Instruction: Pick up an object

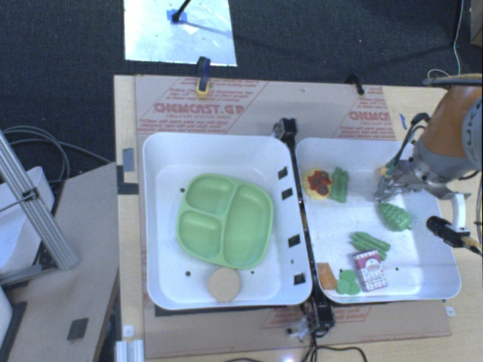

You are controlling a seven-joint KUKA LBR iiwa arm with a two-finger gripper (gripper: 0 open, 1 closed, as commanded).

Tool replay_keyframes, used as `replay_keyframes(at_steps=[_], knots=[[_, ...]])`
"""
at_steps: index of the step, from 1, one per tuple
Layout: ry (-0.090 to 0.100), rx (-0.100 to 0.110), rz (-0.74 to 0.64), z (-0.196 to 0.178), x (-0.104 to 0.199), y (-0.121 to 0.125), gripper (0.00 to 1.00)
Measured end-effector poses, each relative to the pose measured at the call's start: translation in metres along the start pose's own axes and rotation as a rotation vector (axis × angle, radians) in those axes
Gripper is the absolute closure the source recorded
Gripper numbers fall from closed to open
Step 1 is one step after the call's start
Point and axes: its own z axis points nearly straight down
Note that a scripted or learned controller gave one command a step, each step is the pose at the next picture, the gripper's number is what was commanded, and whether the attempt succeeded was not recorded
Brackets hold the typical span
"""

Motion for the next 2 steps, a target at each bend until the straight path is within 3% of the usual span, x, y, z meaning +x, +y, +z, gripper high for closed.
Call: replay_keyframes(at_steps=[1, 2], knots=[[0.0, -0.01, -0.012, -0.002, 0.067, 0.063, 0.0], [0.0, 0.005, 0.006, 0.001, 0.016, -0.05, 0.0]])
